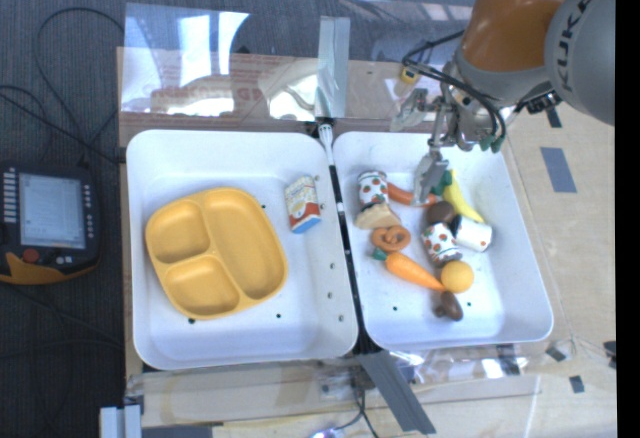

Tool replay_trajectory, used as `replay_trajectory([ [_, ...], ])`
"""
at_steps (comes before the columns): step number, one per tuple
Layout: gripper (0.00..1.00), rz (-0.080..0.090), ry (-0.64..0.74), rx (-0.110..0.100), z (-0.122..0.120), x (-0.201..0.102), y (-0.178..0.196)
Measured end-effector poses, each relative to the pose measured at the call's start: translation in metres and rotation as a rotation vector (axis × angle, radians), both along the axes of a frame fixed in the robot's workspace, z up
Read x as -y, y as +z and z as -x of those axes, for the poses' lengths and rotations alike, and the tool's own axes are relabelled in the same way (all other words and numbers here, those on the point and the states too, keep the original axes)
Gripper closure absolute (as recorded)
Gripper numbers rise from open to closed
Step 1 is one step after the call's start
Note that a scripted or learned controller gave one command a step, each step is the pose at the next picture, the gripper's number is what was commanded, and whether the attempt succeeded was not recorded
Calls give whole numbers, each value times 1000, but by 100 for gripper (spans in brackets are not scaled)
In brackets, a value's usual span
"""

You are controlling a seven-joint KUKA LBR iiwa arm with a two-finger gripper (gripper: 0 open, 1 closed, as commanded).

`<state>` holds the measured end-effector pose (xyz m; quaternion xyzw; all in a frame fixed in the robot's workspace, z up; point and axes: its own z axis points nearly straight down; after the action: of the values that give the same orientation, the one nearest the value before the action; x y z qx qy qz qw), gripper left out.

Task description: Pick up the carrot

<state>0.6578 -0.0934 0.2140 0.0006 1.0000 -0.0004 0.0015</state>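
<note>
Grey carpet around bench [560,226], carrot [413,271] in right bin [520,256], tool [431,176] grip unclear.

Hidden and cut-off parts over the right bin

The grey and orange robot arm [545,21] ran off the right and top edges. Its two-finger gripper [430,181] covered part of a small orange item [402,193], and the finger spacing was too small to tell. The heaped toys beside the yellow banana [462,203] overlapped, hiding their outlines.
</note>
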Motion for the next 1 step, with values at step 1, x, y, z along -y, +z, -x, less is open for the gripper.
replay_trajectory([
  [1,0,0,179,-3,55,-25,-31],
])
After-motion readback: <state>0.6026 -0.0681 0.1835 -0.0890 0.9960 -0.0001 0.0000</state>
